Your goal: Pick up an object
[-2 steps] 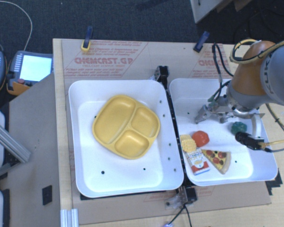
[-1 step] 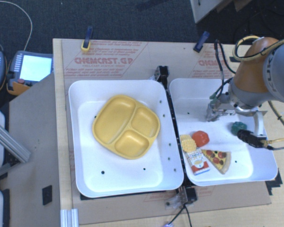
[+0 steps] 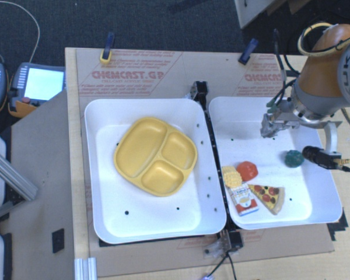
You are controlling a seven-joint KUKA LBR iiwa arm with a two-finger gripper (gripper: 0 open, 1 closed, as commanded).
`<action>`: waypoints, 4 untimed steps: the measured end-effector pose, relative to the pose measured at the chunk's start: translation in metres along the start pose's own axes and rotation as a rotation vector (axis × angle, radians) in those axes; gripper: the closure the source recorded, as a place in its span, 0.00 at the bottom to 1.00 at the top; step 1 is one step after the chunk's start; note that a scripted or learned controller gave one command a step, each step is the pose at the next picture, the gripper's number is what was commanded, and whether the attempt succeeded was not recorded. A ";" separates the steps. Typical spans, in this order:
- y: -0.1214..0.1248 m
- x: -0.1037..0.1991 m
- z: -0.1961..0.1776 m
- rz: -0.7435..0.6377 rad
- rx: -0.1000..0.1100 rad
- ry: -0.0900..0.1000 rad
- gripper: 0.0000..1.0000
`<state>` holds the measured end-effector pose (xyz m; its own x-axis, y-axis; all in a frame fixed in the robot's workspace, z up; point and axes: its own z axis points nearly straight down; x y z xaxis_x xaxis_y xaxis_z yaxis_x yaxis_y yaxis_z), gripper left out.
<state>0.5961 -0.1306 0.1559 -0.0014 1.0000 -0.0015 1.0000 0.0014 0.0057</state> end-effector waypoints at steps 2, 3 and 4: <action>0.008 0.009 -0.064 0.000 0.002 0.000 1.00; -0.006 0.071 -0.068 -0.004 0.008 0.004 1.00; -0.011 0.119 -0.073 -0.002 0.007 0.003 1.00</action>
